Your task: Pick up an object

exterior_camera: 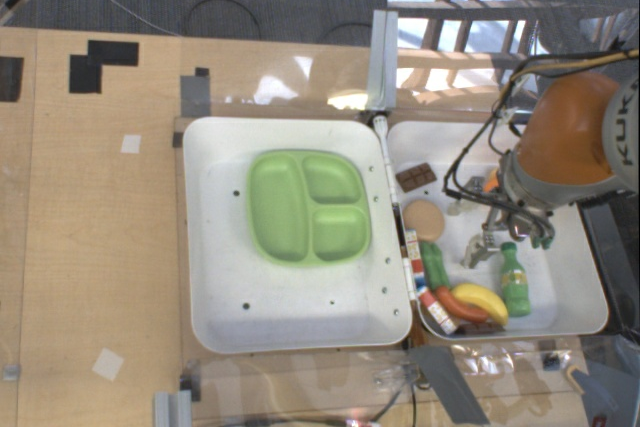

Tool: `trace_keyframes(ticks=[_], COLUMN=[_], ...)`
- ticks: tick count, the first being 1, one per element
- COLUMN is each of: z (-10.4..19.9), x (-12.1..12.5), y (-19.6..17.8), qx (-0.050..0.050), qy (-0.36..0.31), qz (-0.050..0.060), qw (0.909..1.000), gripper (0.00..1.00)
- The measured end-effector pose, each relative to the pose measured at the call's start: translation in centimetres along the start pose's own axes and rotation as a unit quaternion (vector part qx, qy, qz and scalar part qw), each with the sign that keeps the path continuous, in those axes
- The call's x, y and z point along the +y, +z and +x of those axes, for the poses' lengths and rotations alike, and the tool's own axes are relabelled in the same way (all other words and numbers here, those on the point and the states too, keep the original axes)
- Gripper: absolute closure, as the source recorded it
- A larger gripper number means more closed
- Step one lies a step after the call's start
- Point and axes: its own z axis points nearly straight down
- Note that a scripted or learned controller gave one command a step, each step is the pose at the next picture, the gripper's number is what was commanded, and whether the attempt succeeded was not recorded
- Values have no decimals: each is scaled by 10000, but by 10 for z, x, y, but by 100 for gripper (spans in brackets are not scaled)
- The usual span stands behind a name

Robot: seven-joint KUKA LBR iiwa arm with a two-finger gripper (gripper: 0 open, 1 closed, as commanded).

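Observation:
The right bin (575,260) holds several objects. A yellow banana (480,300) lies at its front, with a green bottle (514,281) just to its right. A green vegetable (433,265) and a red item (438,306) sit along the left wall. Further back are a tan round piece (424,218) and a brown chocolate bar (416,177). My gripper (484,247) hangs low over the bin's middle, just left of the bottle's top and above the banana. It is open, with nothing between its fingers. A small orange thing (490,183) is partly hidden behind the wrist.
The left bin (220,295) bears a green divided plate (307,206) at its middle. A metal divider (392,215) separates the two bins. The arm's orange band (565,130) and black cables (475,160) hang over the right bin's back half.

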Motion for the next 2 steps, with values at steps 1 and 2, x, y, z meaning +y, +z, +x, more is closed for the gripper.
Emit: trace_keyframes(ticks=[1, 2], z=[52, -48], x=[-49, -28], y=[-1, 2], qx=[-14, -1], qy=[-1320, -1100], qz=[20, -13], qw=[9912, 9939], gripper=[0, 0])
